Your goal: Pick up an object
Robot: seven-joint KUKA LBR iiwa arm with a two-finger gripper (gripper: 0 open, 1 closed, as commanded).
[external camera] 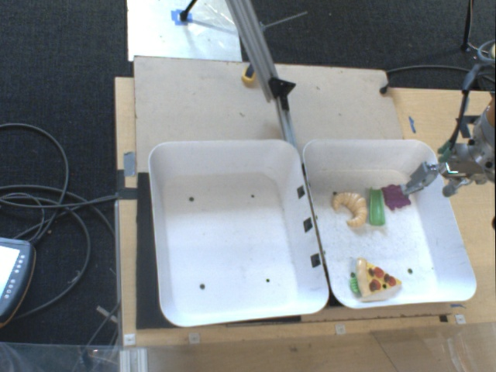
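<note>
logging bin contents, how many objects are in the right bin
4, all in the right bin: a croissant mid-bin, a green piece touching its right side, a purple piece by the gripper, and a pizza slice near the front. Nothing looks hidden.

Bench count: bins and contents

Two white bins: left bin (225, 231), right bin (446, 242). Four small items, all in the right bin: one croissant (352, 208), one green piece (376, 207), one purple piece (396, 198), one pizza slice (375, 279).
</note>
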